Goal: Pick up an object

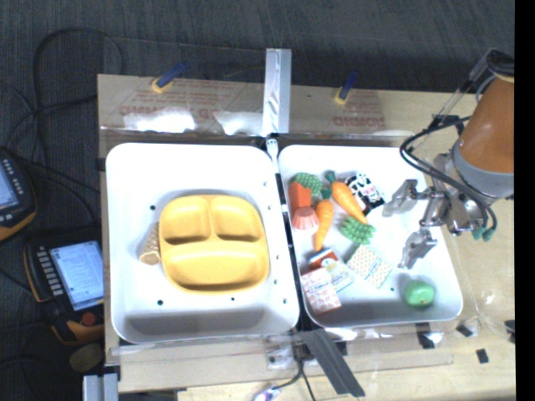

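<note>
gripper (pixel 410 222): wide open, holding nothing, over the right bin (pixel 451 307) | green ball (pixel 419 293): in that bin's near right corner, just below the gripper | toy carrots (pixel 334 203): left side of that bin

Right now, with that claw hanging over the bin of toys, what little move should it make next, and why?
Probably a short shift toward the green ball and then down. The gripper hangs over the right bin with nothing between its spread fingers, and the ball lies nearby, apart from the other toys.
</note>
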